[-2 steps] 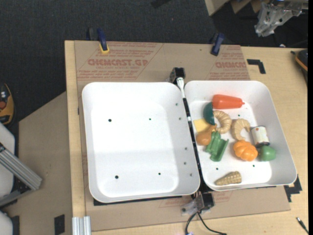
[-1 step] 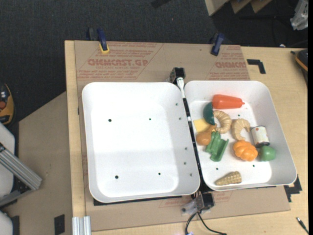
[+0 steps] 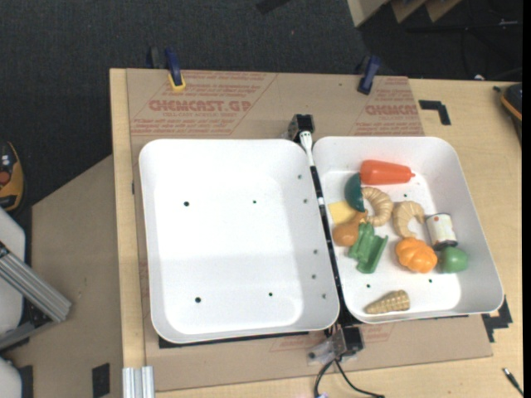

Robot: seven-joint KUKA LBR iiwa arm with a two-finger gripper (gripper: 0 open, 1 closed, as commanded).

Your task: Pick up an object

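Within the right bin, toy foods crowd together.

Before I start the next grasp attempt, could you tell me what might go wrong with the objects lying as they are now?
1. The toys in the right bin are bunched: the green piece, yellow piece and beige ring touch, so the fingers may catch two or push them aside.
2. The beige cone lies close to the front wall, leaving little finger room.
3. The small can looks round and may roll away.
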